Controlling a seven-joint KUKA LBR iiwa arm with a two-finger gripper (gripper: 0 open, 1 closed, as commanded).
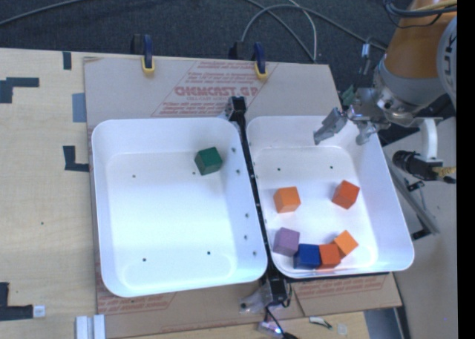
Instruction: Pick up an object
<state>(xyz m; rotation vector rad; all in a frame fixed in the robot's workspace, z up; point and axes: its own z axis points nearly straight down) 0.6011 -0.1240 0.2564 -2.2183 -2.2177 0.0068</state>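
My gripper (345, 131) hangs over the back rim of the right bin (393, 204), fingers spread open and nothing between them. In that bin lie an orange cube (287, 199) left of centre and a red-orange cube (345, 193) to its right. Along the front wall sit a purple cube (286, 240), a blue cube (307, 256), a small orange-red cube (329, 254) and an orange cube (346, 242), packed close together. A green cube (208, 159) rests alone in the left bin (104, 204), near its back right.
Cardboard (200, 85) under the bins is held by two clamps (148, 54) at the back. A black divider clip (237, 105) sits between the bins. Cables run across the dark floor behind the bench.
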